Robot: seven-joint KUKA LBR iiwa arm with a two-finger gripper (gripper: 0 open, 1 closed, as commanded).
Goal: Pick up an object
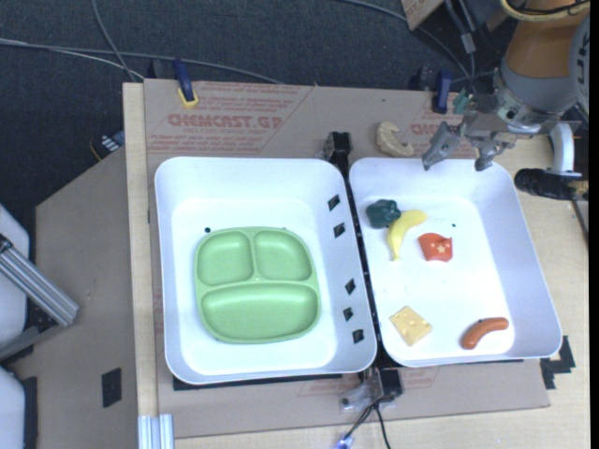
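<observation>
Two white bins sit side by side on the bench. The left bin (pixel 178 251) holds one thing: a green plate (pixel 257 283) with three sections, lying flat in the middle. Nothing lies in its sections.

The right bin (pixel 524 279) holds the toy food. A yellow banana (pixel 404 230) lies near the top left part of this bin. A dark green lump (pixel 382 213) touches the banana's upper end. Just to the right of the banana is a small red piece (pixel 436 247) with light dots. Lower down, near the front, lies a yellow cracker-like square (pixel 410 325). To its right, close to the bin's front corner, lies an orange sausage (pixel 484 331).

The gripper (pixel 459 154) hangs over the back edge of the right bin, up above the food. Its two fingers are spread wide apart and nothing is between them. It is not touching any of the toys.

A small tan object (pixel 394 139) sits on the bench behind the right bin, just left of the gripper.
</observation>
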